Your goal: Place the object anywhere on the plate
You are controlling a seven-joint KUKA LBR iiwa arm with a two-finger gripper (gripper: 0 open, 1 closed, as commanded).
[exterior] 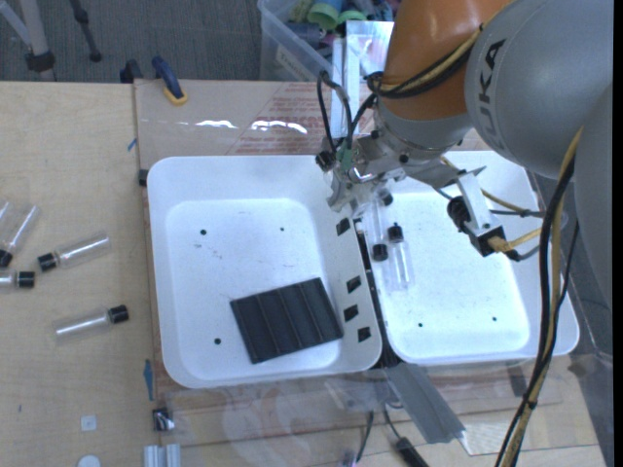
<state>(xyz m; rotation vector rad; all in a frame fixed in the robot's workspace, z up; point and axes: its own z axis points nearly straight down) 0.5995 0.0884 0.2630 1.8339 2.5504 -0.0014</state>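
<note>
A black ridged plate (285, 319) lies flat in the front of the left bin (195, 193). A clear vial with a black cap (397, 259) is in the right bin (487, 300), close to its left wall, with a second small black cap (378, 253) beside it. My gripper (366, 202) hangs over the divide between the two bins, just above and behind the vial. The wrist and cables hide the fingertips, and I cannot tell whether they touch the vial.
Several capped clear vials (73, 253) lie on the wooden bench left of the bins. A clear tub of colourful items (311, 13) stands behind the bins. A blue-handled tool (170, 81) lies at the back left. Small black markers (352, 285) dot the divide.
</note>
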